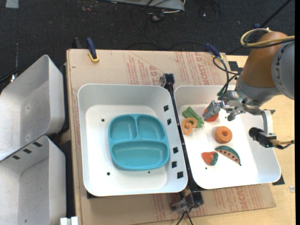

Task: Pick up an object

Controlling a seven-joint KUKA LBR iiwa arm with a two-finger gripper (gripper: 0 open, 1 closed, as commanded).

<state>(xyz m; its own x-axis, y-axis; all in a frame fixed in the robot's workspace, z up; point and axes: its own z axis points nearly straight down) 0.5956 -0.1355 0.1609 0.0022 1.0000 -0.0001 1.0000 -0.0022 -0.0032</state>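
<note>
Cardboard covered the table [140, 64] under two white bins. In the right bin [269, 165] lay the toy foods: an orange ring [190, 125], green piece [192, 114], orange round [223, 134], strawberry [210, 158] and watermelon slice [228, 153]. A red piece [212, 117] sat touching the hand [213, 110] (possibly pinched, though I could not tell). Nothing looked lifted yet; the hand's fingers blurred together. A blue plate [138, 141] sat in the left bin [89, 102].
</note>
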